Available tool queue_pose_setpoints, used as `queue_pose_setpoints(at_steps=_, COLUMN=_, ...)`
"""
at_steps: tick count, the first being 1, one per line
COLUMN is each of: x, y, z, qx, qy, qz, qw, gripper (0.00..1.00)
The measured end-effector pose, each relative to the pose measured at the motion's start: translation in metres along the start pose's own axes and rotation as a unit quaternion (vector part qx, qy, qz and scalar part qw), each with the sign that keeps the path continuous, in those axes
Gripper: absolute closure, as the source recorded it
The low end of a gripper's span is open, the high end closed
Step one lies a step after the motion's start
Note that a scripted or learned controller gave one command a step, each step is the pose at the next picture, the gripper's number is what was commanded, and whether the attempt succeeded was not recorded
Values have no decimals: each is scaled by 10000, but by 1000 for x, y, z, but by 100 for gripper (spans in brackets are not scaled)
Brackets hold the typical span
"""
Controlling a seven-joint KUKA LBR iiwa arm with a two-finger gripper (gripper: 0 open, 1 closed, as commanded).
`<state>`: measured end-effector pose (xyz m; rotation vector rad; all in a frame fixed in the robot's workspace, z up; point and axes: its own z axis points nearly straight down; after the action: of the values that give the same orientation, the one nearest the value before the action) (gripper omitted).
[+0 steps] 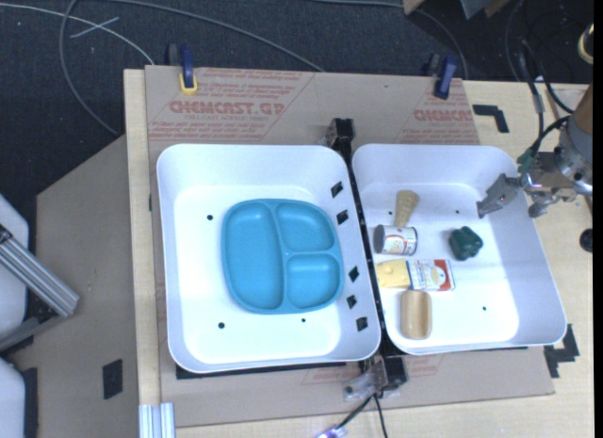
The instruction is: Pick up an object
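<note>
Camera view: grey two-finger gripper (513, 193) hovers at right bin's (528, 328) upper right edge; finger state cannot be told, nothing seen held. Dark green rounded object (464, 242) nearest, lying on bin floor. Pick not yet started; descent, grasp, lift remain.

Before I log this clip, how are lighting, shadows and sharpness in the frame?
Camera view: even, soft light; left bin and right bin bright white without harsh glare; faint shadows beside the blue tray; small items soft, can label unreadable; claw slightly blurred at the right.
</note>
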<state>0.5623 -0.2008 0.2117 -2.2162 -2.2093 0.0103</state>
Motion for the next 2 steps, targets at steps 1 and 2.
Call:
queue_pose_setpoints(at_steps=1, x=0, y=3, z=-7, qx=-62, qy=-16, qz=-17, qw=10000, gripper=0)
queue_pose_setpoints(at_steps=2, x=-1, y=2, z=36, qx=-40, qy=-9, qz=-16, qw=10000, gripper=0)
